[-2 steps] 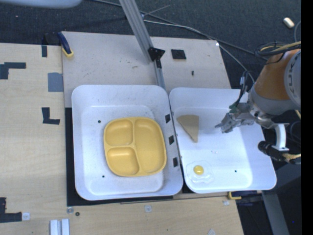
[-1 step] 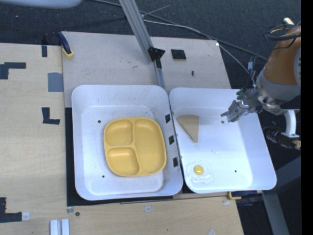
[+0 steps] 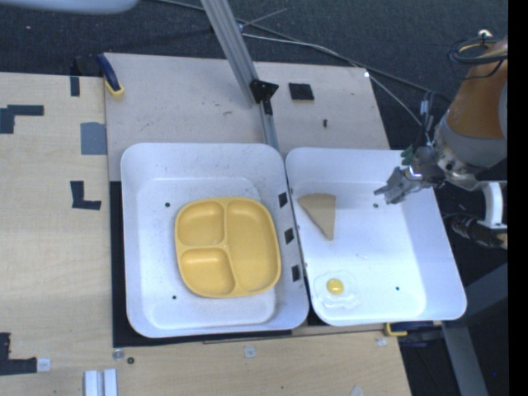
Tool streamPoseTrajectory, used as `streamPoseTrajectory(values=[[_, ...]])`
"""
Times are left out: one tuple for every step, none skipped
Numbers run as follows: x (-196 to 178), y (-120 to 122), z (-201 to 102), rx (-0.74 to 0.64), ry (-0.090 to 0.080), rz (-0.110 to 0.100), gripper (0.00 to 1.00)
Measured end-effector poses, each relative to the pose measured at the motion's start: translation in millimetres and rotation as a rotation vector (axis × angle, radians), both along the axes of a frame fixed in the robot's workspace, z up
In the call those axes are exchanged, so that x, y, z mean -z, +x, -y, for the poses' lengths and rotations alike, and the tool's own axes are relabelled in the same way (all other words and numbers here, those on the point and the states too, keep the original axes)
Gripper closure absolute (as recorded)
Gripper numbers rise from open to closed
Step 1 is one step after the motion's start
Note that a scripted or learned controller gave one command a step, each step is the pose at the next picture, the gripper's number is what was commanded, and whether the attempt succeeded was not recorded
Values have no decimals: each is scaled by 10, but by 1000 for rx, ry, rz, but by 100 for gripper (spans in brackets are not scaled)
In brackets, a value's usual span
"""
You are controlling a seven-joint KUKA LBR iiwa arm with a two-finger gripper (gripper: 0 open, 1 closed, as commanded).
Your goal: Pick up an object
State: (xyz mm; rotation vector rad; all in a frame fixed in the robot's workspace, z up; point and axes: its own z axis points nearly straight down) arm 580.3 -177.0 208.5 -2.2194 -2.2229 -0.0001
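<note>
- A tan wedge-shaped piece [image 3: 319, 213] lies in the right bin [image 3: 429, 246], near its left wall.
- A toy fried egg [image 3: 336, 289] lies below it.
- The gripper [image 3: 394, 190] hovers over the bin's upper right, holding nothing, fingers slightly apart.
- A yellow divided plate [image 3: 227, 247] sits in the left bin [image 3: 144, 221].

Glossy yellow plastic plate [image 3: 227, 247], smooth white bins [image 3: 140, 221], matt wooden bench [image 3: 41, 246].

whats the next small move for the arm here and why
Probably shift the pincer leftward and lower it over the tan wedge. The pincer sits near the right bin's upper right edge with nothing between its tips, and the wedge is the nearest item, lying apart from the fried egg.
</note>
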Motion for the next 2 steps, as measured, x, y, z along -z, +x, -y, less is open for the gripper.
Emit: streamPoseTrajectory(values=[[-28,127,-439,-4,1,-1,100],[35,143,-946,-4,1,-2,100]])
